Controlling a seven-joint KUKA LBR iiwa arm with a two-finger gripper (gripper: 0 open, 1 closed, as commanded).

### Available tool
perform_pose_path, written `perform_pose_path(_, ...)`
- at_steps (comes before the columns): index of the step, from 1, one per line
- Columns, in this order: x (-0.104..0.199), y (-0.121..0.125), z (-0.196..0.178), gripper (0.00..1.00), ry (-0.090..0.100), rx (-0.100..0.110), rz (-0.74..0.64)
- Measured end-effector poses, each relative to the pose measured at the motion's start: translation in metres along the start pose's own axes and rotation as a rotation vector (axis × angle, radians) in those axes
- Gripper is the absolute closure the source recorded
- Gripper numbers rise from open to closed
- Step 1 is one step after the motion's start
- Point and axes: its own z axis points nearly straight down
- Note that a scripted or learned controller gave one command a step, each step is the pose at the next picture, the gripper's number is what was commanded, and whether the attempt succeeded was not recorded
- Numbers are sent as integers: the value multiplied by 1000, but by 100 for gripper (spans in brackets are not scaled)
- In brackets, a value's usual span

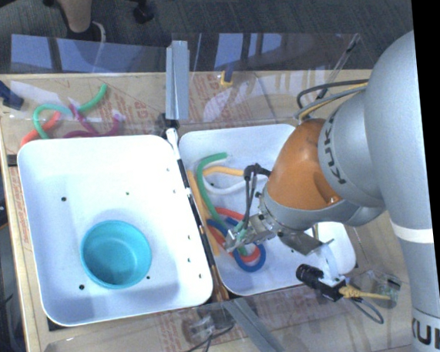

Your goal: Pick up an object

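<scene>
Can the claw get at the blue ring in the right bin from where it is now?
Probably yes. The claw is low in the right bin, right beside the blue ring, with other coloured pieces crowded against it but nothing lying over the ring.

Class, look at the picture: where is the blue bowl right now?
The blue bowl sits in the left bin, toward its lower part in the camera view, well away from the gripper over the right bin.

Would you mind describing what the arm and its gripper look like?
The arm is bulky and rounded, light grey, with an orange band above the wrist and dark KUKA lettering. Thin black cables run down to the small metal gripper, which has greenish fingertips.
</scene>
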Motion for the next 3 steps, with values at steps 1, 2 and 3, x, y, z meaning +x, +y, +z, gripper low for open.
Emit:
perform_pose_path(1, -1, 0, 0, 0, -2, 0, 1)
perform_pose_path(2, -4, 1, 19, 0, 2, -7, 201)
perform_pose_path(3, 0, 3, 9, 100, 11, -4, 192)
